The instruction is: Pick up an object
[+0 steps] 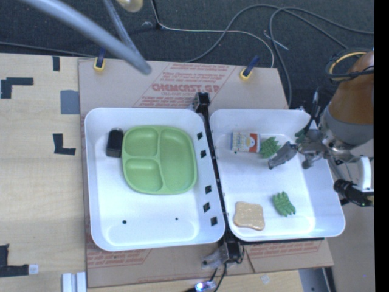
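Note:
The right bin (316, 224) holds a small white and red carton (244, 142), a green leafy piece (268, 146) beside it, a second green piece (283, 204) lower down, and a tan toast slice (249, 216) near the front. My gripper (295, 157) hangs over the right bin's upper right part, just right of the upper green piece. Its fingers stand open and spread, with nothing between them; the left finger (280, 157) almost touches that green piece.
The left bin (103, 224) carries a green divided plate (160, 160) and a small black block (115, 143) at its left. A row of black clips (206, 163) runs along the wall between the bins. Cables lie on the dark floor behind.

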`<state>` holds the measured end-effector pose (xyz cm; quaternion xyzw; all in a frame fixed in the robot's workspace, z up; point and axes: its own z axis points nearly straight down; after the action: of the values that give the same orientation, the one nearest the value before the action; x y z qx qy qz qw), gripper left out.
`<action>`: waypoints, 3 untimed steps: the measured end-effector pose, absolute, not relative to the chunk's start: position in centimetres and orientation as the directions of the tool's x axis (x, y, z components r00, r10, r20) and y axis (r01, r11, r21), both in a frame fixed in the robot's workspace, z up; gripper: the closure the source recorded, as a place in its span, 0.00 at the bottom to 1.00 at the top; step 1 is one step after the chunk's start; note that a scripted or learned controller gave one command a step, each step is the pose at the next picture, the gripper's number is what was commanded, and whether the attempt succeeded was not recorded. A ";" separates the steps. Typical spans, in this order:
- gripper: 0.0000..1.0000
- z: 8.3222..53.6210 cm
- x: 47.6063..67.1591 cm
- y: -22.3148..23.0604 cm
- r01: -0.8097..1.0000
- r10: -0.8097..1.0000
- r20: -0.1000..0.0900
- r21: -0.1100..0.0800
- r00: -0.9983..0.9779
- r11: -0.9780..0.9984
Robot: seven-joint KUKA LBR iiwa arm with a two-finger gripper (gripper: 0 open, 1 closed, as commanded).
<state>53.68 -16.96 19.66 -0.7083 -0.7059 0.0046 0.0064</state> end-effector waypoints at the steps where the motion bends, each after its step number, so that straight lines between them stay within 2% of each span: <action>1: 0.00 20.5 54.0 -16.9 1.000 1.000 0.000 -0.002 -0.001 0.001; 3: 0.00 11.8 54.1 -17.8 1.000 1.000 -0.001 -0.002 -0.001 0.001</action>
<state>54.06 -17.81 11.79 -0.7067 -0.7075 0.0010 0.0006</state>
